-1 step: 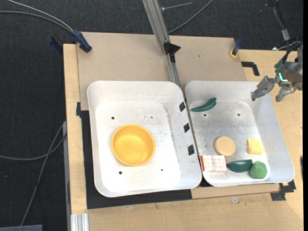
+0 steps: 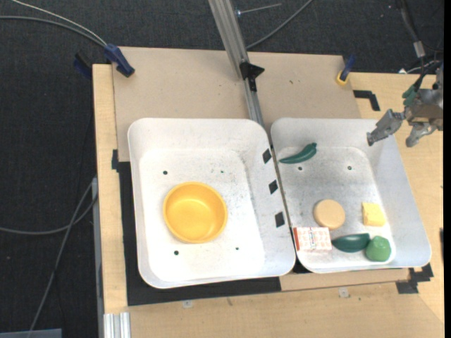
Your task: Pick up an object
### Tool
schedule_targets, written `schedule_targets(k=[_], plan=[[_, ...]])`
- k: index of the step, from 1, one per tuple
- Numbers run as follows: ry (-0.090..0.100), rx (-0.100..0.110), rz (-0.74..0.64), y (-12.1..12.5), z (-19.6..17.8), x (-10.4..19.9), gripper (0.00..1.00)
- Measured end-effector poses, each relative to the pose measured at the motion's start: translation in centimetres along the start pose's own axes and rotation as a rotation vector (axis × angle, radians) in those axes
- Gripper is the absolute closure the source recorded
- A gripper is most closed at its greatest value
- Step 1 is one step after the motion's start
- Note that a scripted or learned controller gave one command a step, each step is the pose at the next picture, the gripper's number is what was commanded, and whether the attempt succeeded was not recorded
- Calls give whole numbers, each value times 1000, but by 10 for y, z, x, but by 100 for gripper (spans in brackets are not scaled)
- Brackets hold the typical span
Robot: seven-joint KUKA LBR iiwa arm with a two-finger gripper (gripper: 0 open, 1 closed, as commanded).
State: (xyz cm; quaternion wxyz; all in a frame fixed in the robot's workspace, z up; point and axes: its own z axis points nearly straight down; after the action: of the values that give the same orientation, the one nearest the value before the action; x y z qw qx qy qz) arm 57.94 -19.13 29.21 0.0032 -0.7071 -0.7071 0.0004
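Grey gripper (image 2: pixel 396 130) is hovering open and empty beyond the right bin's (image 2: pixel 394 160) rim, risking closing on nothing.

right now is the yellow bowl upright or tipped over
Upright. The yellow bowl sits in the left bin with its round opening facing up, rim and inner floor in view, nothing inside.

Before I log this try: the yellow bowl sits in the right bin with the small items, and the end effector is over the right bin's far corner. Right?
Not quite. The camera view shows the yellow bowl alone in the left bin, not the right bin with the small items. The end effector is indeed over the right bin's far corner.
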Motion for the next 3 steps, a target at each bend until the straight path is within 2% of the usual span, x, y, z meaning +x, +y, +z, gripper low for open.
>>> schedule_targets(k=[1, 3], plan=[[1, 9, 2, 5, 50, -8, 0], [3, 9, 1, -1, 138, -10, 0]])
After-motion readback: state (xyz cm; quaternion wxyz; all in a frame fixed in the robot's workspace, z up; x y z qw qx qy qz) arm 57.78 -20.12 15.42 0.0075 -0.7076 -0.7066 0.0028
